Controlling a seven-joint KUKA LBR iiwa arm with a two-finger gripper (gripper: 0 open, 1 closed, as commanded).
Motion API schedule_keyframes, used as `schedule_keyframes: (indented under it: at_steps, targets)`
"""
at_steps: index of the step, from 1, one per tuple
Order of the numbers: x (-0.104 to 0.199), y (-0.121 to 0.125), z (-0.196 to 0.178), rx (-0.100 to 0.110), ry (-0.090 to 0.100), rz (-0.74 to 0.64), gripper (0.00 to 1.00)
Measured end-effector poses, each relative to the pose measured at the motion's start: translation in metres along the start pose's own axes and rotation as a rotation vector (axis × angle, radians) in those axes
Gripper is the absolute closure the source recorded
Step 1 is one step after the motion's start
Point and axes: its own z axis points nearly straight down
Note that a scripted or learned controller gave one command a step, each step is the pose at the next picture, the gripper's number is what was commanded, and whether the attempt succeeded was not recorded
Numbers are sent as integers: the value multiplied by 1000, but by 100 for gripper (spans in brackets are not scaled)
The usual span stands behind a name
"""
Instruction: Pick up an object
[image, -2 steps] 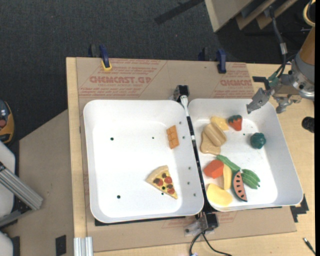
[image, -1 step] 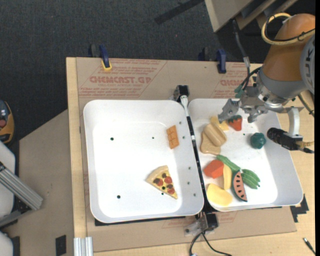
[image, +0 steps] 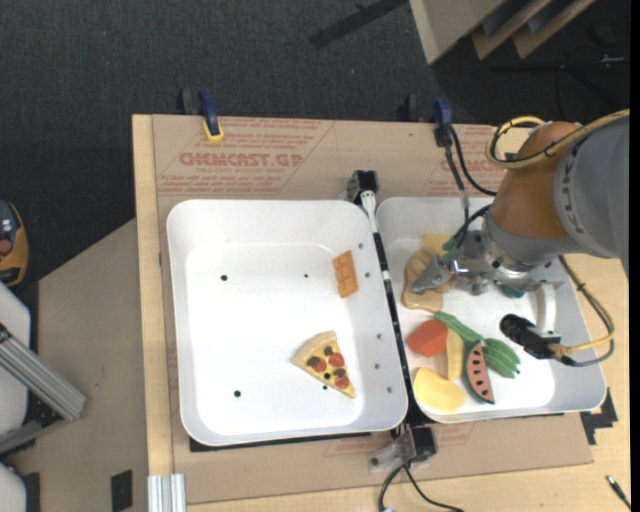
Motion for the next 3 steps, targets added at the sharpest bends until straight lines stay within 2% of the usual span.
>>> schedule_keyframes:
  at_steps: [1, 2, 3]
  targets:
    - [15, 29, -8, -9, -6, -7, 0]
    - [18, 53, -7, -8, -5, -7, 0]
    - [17, 55, -21, -17, -8, -5, 100]
